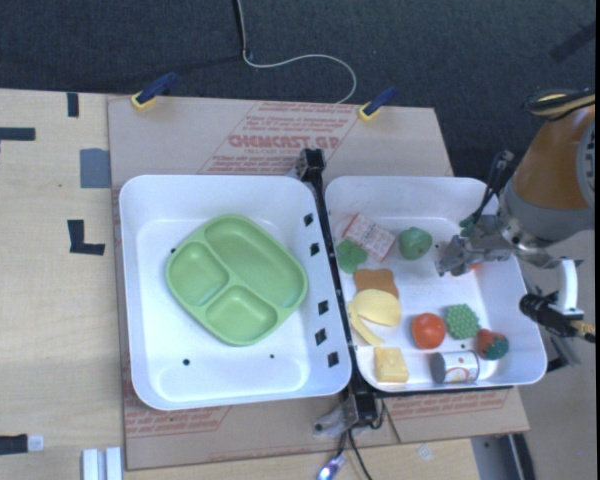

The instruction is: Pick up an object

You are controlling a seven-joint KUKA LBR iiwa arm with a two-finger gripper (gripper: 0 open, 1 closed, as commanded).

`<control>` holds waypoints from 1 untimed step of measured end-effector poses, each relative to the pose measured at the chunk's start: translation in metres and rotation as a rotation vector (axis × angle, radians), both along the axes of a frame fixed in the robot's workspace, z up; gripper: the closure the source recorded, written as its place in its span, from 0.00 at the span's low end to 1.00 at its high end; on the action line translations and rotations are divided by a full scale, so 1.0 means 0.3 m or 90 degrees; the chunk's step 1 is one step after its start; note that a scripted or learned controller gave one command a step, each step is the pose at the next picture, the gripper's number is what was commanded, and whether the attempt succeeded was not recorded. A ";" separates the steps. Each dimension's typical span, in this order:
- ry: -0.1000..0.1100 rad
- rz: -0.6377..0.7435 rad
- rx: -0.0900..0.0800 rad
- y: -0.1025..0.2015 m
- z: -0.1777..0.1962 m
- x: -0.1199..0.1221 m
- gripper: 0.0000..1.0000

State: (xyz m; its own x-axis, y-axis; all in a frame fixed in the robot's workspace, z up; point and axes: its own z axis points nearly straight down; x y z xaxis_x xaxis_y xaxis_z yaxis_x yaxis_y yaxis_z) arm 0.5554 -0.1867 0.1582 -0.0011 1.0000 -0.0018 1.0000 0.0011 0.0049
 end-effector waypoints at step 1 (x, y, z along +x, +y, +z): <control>0.001 0.000 0.000 0.004 0.155 -0.023 1.00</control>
